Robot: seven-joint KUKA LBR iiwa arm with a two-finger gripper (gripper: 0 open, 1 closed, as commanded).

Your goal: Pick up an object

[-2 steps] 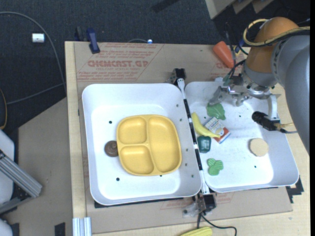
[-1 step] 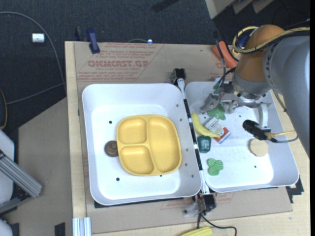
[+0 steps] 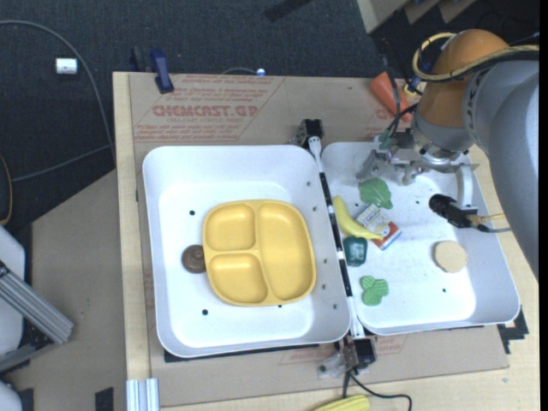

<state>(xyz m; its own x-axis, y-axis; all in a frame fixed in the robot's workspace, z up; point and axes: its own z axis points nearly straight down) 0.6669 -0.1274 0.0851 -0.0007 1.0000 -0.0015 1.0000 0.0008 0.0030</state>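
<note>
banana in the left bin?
No, the banana lies in the right bin, against the divider; the left bin holds the yellow tray.

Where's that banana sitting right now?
The banana lies in the right bin, hard against its left wall, just below the green leafy toy and beside a small red-and-white packet.

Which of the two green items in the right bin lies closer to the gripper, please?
The upper green item, just below the gripper near the bin's far side. The other green item lies toward the near edge, past the banana.
</note>
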